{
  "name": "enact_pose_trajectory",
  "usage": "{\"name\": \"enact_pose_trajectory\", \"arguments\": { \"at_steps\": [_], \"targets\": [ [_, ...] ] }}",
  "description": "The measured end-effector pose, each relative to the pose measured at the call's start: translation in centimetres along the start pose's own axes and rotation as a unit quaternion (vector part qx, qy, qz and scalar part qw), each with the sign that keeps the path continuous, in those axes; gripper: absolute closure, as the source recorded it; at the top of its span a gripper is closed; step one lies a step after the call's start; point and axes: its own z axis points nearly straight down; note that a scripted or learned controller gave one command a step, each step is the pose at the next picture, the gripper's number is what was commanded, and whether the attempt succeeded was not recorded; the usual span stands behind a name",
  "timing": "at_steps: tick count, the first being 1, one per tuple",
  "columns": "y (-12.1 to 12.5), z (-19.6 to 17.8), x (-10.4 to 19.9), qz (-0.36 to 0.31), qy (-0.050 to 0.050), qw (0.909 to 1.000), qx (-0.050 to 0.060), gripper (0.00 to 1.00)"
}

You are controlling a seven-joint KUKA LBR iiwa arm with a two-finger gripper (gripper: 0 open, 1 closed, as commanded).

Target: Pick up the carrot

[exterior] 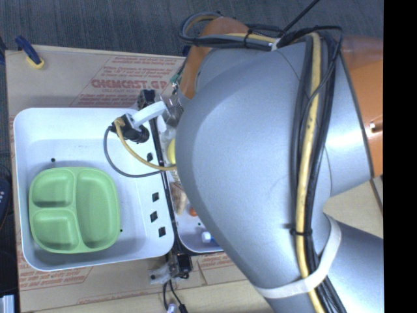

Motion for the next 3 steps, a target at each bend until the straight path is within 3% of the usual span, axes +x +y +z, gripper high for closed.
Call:
{"name": "enact_pose_trajectory", "arguments": {
  "at_steps": [1,2,3],
  "targets": [
    [-4.7,-1.0,-4.4,-0.014,0.001,0.9999,0.000,0.00],
    [6.7,-0.1,-6.1,0.001,0.001,1.0000,0.002,0.00],
    [10.0,-0.1,0.8,-0.014,0.002,0.9999,0.001,0.00]
  ]
}}
